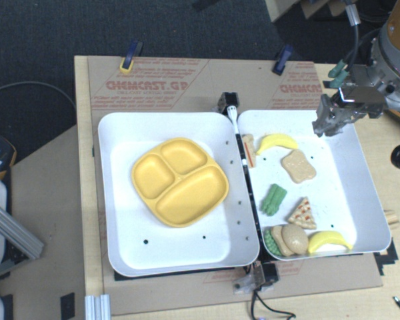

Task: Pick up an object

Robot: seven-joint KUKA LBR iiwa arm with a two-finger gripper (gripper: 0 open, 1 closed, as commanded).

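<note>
The bench is covered by a brown sheet (207, 85) printed in red with "CHEMCAST GP" (147, 85) — repeated, partly cut off, toward the right; two clamps, one yellow-handled (129, 59) and one blue (283, 59), pin its far edge. The left bin (113, 179) holds a yellow divided plate (180, 181) with three compartments, lying flat near the middle; no writing can be read on it. The right bin (360, 172) holds the small toy foods: a yellow banana (277, 142) near the far left corner; a slice of bread (298, 166) just beside it; a green vegetable piece (275, 199) toward the centre; a pizza wedge (302, 213) near it; and, at the near edge, a second banana (329, 242) touching a tan and green cluster (286, 239). The gripper (329, 125) hangs over the far right part of the right bin, apart from every item — nothing sits between its fingers; whether they are spread or closed cannot be told from this view.
</note>
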